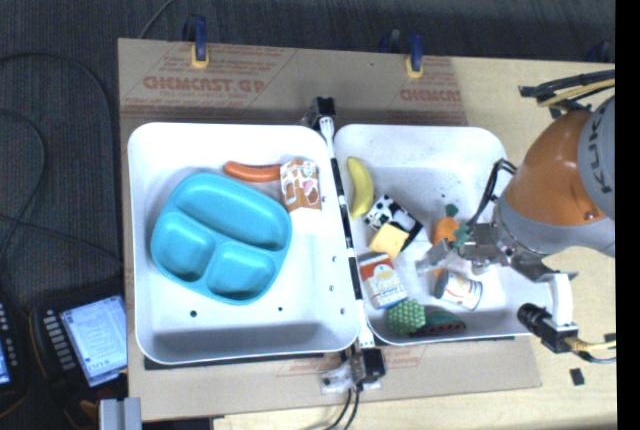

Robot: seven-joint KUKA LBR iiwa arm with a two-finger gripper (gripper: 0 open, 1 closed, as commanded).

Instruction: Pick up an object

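Nearest, at the right bin's (480, 143) front wall, a green ball (403, 316) lies beside a dark green thing (440, 322), with a red-and-white box (381, 280) and a white cup (460, 291) just behind them. Over that cup hangs the gripper (447, 263), reaching in from the right beside a small orange thing (443, 230); whether its pincer is wide, narrow or holding anything I cannot tell. Farther back lie a yellow block (389, 239), a black-and-white toy (388, 214) and a banana (359, 185), while the left bin (170, 143) holds a blue tray (220, 236), a carton (300, 185) and a sausage (252, 172).
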